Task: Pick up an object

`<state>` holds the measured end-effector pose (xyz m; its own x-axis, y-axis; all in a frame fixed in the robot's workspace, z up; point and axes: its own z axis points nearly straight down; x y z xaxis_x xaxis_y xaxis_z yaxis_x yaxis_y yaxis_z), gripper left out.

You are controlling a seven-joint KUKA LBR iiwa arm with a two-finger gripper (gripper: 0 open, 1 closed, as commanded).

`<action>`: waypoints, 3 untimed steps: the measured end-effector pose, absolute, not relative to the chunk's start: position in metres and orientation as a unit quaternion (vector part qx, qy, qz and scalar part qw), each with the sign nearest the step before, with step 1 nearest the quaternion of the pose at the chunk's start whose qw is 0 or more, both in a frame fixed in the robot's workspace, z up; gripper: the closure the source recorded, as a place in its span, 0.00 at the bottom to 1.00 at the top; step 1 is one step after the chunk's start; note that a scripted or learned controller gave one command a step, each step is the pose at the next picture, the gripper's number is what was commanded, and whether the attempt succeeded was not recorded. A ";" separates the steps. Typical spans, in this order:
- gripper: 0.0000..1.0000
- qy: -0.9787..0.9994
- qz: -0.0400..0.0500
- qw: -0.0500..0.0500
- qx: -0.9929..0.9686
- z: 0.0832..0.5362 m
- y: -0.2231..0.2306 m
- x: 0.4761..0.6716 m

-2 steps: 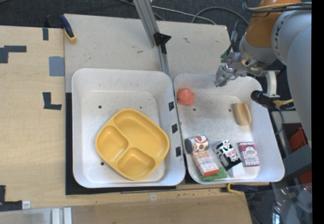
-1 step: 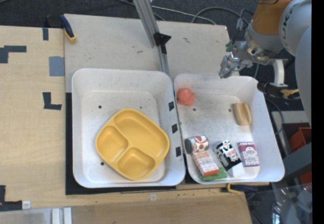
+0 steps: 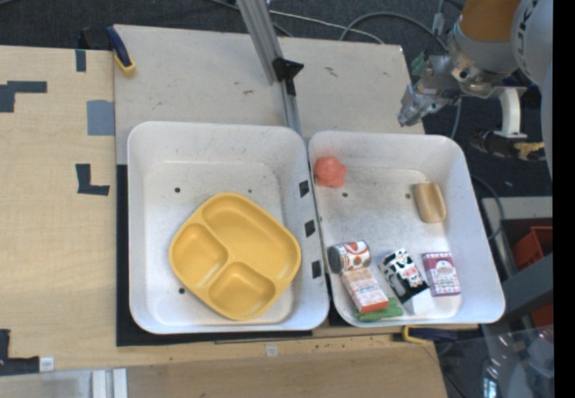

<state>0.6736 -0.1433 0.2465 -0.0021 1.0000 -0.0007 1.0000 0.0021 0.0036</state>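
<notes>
My gripper (image 3: pixel 411 110) hangs above the far edge of the right bin (image 3: pixel 467 172), with nothing visible between its fingers. Inside that bin lie a salmon-pink ball (image 3: pixel 331 172) at the far left, a tan bread-like piece (image 3: pixel 429 202) at the right, and along the near side a small red-and-white can (image 3: pixel 350 256), an orange-red box (image 3: pixel 366 289), a black-and-white cow-patterned piece (image 3: pixel 404 271) and a maroon box (image 3: pixel 441 274). The gripper is well apart from all of them.
The left bin (image 3: pixel 144 207) holds a yellow three-compartment plate (image 3: pixel 235 254). A slanted metal pole (image 3: pixel 256 14) rises behind the bins. A yellow-and-blue clamp (image 3: pixel 119 50) sits at the bench's far left corner. Cables run behind the bench.
</notes>
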 end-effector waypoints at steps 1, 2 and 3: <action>1.00 0.709 0.000 -0.001 0.705 0.239 -0.097 0.664; 1.00 0.709 0.000 -0.001 0.705 0.246 -0.044 0.643; 1.00 0.709 -0.001 -0.002 0.705 0.233 0.006 0.629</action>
<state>0.6286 0.0058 0.2327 -0.0058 1.0000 0.0012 1.0000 0.0058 -0.0037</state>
